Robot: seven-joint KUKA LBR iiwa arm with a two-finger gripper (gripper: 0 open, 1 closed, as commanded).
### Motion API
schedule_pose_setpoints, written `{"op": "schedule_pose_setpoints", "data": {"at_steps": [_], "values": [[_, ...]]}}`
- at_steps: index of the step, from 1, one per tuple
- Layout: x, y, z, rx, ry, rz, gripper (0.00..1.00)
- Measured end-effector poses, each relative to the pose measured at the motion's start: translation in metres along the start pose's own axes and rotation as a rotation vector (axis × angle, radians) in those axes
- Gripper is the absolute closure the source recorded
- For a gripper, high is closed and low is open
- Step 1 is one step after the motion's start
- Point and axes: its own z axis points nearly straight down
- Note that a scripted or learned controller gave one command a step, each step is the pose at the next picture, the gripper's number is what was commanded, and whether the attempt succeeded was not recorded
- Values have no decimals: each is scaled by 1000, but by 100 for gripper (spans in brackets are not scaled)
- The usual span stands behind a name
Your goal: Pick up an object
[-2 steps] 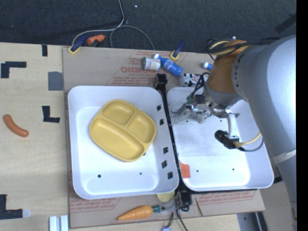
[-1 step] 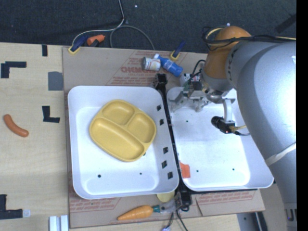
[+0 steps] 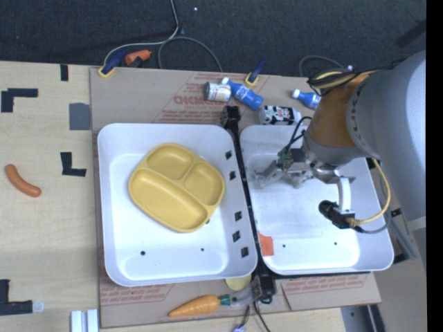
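- Reaching into the right bin [image 3: 360,254], my fingers [image 3: 266,175] hang low over its far-left part, close to the divider; I cannot tell whether they are spread or pressed together, and I see nothing between them.
- Just around them the bin floor looks bare white, apart from a small orange tag [image 3: 266,245] at the near-left corner.
- The closest real object is the yellow divided plate [image 3: 177,187], lying flat in the left bin [image 3: 118,254], to the left of my fingers across the divider.
- Its long axis runs slantwise, from far-left to near-right, so I judge a rim pinch would suit.
- Out on the counter lie a carrot [image 3: 196,306] near and a sausage [image 3: 23,180] far left.
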Motion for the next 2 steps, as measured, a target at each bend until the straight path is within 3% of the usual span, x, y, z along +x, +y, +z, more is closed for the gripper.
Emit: {"op": "schedule_pose_setpoints", "data": {"at_steps": [1,2], "values": [[0,67,2,-1,1,-4,0],[14,49,2,1,-1,-2,0]]}}
